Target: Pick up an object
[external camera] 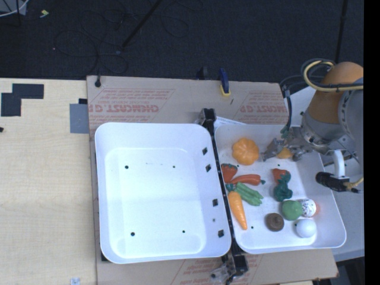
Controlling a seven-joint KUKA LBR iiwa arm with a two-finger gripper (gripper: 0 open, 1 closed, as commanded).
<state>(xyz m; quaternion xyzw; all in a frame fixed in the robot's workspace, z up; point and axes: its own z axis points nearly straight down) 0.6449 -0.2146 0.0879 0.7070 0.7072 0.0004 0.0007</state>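
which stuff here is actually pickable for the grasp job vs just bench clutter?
Job:
round orange pumpkin-like toy
long orange toy carrot
green toy pepper
red toy chilli
white ball
round brown disc
gripper
right white bin

Lying about:
left white bin
blue clamp
brown cardboard sheet

Both bins are white, on tan cardboard printed with red lettering (mirrored). Inside lie an orange pumpkin, orange carrot, green pods, brown disc and white ball.
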